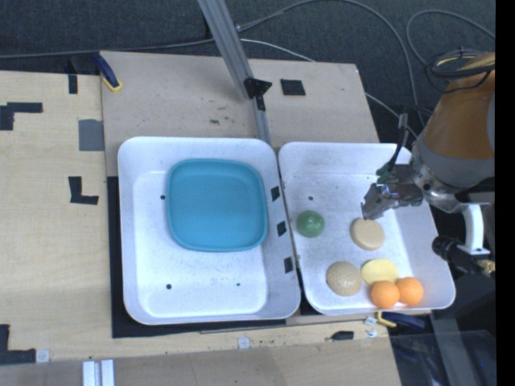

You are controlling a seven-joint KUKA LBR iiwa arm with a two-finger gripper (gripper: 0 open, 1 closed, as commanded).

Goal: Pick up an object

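Observation:
In the right bin lie a small green ball, a pale cream round piece, a beige speckled round piece, a yellow piece and two orange balls. The gripper hangs over the right side of this bin, just above the upper edge of the cream piece. Nothing shows between its tips. The grey arm with its orange band comes in from the right.
The left bin holds a blue square plate. A metal pole slants down to the bins' shared back edge. Cables run over the dark floor behind the bench. A blue and yellow clamp sits at the board's back left corner.

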